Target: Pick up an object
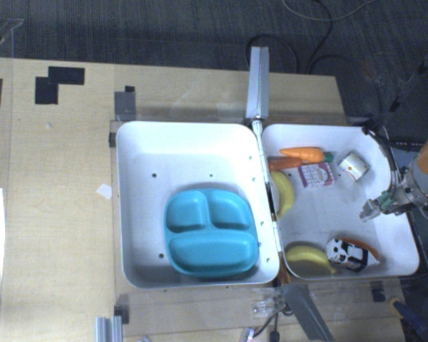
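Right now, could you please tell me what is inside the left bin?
The left bin holds one thing: a blue divided tray lying towards its near side. Whatever may sit beneath the tray is covered, so that cannot be told.

A: Left bin [135,191] holds a blue divided tray [210,232], lower centre of frame.

B: Right bin [399,262] is busier: carrot [302,152] at top, pink carton [316,174] below it, bananas [284,193] along the divider, and the gripper [376,209] low at the right edge.
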`<control>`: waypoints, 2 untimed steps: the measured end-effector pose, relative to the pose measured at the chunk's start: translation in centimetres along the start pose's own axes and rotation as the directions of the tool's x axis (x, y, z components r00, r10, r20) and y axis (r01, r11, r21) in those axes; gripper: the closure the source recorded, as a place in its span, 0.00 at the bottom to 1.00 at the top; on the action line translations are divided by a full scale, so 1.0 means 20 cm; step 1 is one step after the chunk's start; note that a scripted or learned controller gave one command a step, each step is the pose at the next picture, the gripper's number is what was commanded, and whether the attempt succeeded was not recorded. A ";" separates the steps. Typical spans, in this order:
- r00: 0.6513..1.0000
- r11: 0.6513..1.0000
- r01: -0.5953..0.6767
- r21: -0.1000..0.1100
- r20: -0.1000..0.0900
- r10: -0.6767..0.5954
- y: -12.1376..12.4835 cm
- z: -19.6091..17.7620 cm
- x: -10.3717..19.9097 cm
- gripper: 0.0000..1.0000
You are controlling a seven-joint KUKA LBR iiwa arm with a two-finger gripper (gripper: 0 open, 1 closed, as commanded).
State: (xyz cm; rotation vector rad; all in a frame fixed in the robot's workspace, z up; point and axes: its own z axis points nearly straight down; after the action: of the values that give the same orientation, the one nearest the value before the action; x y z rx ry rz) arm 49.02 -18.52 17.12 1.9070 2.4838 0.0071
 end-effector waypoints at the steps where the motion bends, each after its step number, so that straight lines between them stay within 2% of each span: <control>1: 1.000 1.000 0.002 -0.006 0.003 -0.002 0.01 -0.06 0.00 1.00; 2: 1.000 1.000 0.003 -0.012 0.007 -0.003 0.02 -0.11 -0.01 1.00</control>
State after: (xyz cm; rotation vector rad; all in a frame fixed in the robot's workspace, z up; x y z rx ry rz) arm 49.49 -18.49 19.42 1.8953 2.4769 0.0151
